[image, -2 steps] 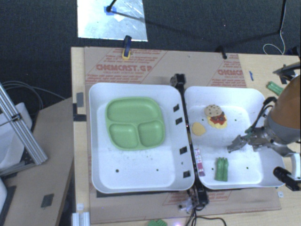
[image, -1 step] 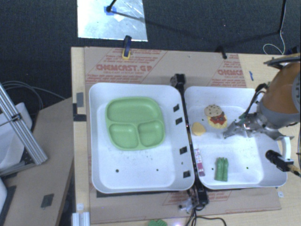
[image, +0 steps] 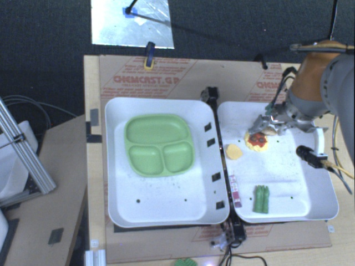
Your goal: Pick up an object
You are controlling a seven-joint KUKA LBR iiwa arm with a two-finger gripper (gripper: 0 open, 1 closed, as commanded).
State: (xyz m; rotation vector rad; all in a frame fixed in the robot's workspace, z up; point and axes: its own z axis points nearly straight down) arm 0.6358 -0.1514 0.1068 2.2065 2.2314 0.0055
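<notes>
Nearest in the right bin (image: 319, 195), a green bundle (image: 261, 198) lies by the near wall with its long axis running near to far. Just left of it, against the wall by the divider, lies a small pink strip (image: 234, 191), also lengthwise near to far. Both are well apart from the arm.

Further in, a yellow disc (image: 234, 152) lies flat near the left wall of that bin. To its right and a little farther lies a red and yellow piece (image: 257, 142), roughly round, so it offers no clear long axis to line up on.

The gripper (image: 268, 125) hangs just beyond it, on its far right side, very close and perhaps touching its far edge. The view is too coarse there to be sure. I cannot tell whether the gripper is open or closed, and nothing can be seen held in it.

I judge the red and yellow piece to be the thing meant. The coming move turns on a short shift toward the near left and a descent, so that the gripper comes centred over the piece instead of catching its far rim.

In the left bin (image: 119, 195) a green divided plate (image: 159, 144) lies flat, far from the arm's reach for now.
</notes>
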